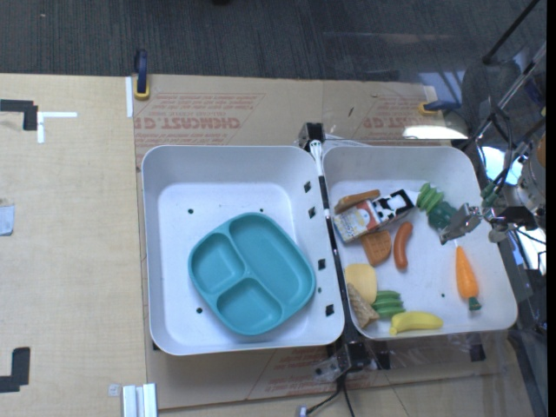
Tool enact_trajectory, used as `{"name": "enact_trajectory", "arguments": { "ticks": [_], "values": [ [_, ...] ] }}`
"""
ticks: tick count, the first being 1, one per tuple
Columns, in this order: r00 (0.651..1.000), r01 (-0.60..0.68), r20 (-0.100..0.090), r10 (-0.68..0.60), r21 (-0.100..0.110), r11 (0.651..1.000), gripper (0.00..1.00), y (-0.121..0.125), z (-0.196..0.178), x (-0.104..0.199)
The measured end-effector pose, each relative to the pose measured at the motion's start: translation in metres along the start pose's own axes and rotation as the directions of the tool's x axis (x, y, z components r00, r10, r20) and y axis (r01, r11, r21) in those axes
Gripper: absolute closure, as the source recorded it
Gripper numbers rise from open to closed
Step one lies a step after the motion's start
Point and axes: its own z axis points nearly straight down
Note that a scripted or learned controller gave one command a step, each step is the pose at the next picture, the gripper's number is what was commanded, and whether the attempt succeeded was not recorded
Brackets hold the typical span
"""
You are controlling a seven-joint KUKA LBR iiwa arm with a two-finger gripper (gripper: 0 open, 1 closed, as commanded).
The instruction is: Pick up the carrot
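Just below the claw [460,226] lies the carrot [467,275].

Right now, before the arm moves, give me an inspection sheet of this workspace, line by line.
Surface: two white bins side by side on cardboard; left bin, right bin.
Job's things: carrot lies in the right bin near its right wall, green end toward the camera.
Clutter: teal divided plate in the left bin; in the right bin a sausage, banana, small carton and other toy foods.
Grippers: gripper low over the right bin, above and slightly left of the carrot, nothing seen between its fingers.
Cables: a dark cable at the bench's near edge.
Surroundings: grey carpet behind the bench.
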Motion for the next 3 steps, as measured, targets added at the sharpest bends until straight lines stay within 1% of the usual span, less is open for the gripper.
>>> {"name": "enact_trajectory", "arguments": {
  "ticks": [1, 2, 3],
  "values": [
    [0.996, 0.088, -0.001, -0.088, -0.001, 0.996, 0.0, -0.005, 0.087, -0.02],
    [0.987, 0.158, 0.0, -0.158, -0.002, 0.987, 0.0, 0.038, 0.173, -0.054],
    [0.99, 0.139, -0.002, -0.139, 0.0, 0.99, 0.0, 0.002, 0.173, 0.047]
  ]
}}
